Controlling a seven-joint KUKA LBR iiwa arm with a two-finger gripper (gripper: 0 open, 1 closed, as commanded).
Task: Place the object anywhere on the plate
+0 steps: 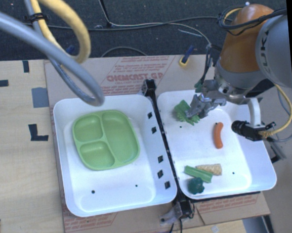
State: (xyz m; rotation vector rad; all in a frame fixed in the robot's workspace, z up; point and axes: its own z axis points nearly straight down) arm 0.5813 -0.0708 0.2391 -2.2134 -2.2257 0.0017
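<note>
Two shallow white bins sit side by side on a cardboard sheet laid over the bench, the left bin (pixel 71 196) holding a green plate (pixel 106 139) with three compartments, all bare, set in its upper half. In the right bin (pixel 253 177) the grey arm (pixel 261 42), with its orange band, reaches in from the upper right, and its gripper (pixel 195 111) hangs low over the bin's upper left corner, just right of the black divider (pixel 162 152) that joins the two bins. A leafy green toy vegetable (pixel 182 110) lies right at the gripper's tip, touching or very near it; whether the tip actually grips it cannot be told from this angle, since the gripper's body covers the contact. Well apart from it, an orange sausage-shaped piece (pixel 218 135) lies upright in the middle of the right bin. Near the front wall a green bean-like stick (pixel 198 173) lies against a tan cone-shaped piece (pixel 210 169), with a dark green broccoli-like lump (pixel 195 186) just below them. A grey hose (pixel 44 51) and a yellow hose (pixel 72 23) cross above the left bin's far corner, and the grey one overlaps the bin's rim close to the plate's upper edge. Thin black cables (pixel 143 25) trail over the dark floor behind the bench.
</note>
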